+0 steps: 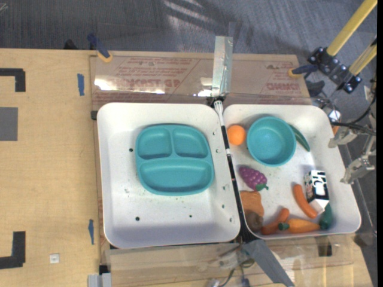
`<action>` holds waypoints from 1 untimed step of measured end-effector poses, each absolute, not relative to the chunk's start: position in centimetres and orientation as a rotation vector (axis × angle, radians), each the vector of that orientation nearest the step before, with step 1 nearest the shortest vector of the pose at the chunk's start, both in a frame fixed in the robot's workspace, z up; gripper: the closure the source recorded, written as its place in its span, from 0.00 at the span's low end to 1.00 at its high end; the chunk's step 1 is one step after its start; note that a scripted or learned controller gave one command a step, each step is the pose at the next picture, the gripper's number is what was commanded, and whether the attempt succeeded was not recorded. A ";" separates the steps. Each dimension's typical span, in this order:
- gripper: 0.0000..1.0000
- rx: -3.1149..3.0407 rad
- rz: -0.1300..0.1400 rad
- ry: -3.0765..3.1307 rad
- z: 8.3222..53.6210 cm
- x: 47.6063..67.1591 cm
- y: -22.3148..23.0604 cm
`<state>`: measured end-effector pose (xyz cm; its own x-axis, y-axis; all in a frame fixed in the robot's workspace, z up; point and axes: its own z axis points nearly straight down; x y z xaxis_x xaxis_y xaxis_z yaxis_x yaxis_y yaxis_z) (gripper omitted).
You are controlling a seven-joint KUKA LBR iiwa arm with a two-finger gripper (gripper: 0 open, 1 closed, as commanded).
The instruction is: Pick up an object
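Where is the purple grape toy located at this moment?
The purple grape toy lies in the right bin, near its left wall, just below the teal bowl and above the brown toy.

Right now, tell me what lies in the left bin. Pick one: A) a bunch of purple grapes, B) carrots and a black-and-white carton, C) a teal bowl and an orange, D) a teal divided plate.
D: the teal divided plate sits alone in the left bin, while the teal bowl, grapes and carrots are all in the right bin.
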<state>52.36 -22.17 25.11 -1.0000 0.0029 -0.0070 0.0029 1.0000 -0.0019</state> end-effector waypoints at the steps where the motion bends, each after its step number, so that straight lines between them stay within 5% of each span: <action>1: 0.00 0.154 -0.013 3.109 12.2 49.1 -22.1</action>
<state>49.09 -22.11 12.16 -0.9947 0.0986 -0.0293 0.0988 0.9951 -0.0069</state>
